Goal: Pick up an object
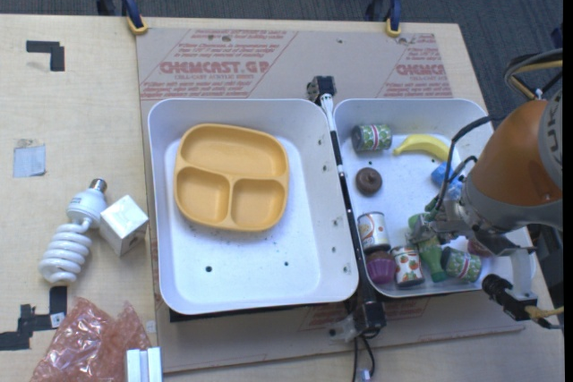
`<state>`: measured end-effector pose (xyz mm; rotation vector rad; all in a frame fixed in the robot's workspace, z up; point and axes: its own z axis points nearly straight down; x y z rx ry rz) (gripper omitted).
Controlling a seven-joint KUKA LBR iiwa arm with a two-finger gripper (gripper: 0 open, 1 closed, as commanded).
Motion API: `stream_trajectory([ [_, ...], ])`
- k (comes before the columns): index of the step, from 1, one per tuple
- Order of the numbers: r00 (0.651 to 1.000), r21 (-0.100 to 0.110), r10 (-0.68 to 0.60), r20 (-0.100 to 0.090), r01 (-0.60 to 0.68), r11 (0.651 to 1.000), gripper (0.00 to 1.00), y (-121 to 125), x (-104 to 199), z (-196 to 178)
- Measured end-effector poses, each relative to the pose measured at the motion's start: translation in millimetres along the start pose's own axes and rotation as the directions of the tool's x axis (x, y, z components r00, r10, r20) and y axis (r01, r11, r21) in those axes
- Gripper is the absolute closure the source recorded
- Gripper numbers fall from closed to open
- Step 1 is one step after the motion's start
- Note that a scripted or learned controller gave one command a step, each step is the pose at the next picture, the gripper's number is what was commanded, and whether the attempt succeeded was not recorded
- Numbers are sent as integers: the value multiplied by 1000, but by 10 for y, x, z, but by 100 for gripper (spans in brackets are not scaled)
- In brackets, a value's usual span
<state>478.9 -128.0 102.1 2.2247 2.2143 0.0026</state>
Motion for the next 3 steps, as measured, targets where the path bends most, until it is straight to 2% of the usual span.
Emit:
stream_trajectory([
  [1, 1000, 2, -7, 1, 7, 1000, 100, 821, -181, -838],
  [2, 1000, 3, -7, 1, 7, 1000, 100, 985, 474, -897],
  [3, 1000, 4, -7, 0, 7, 1000, 100, 392, 823, -1086],
])
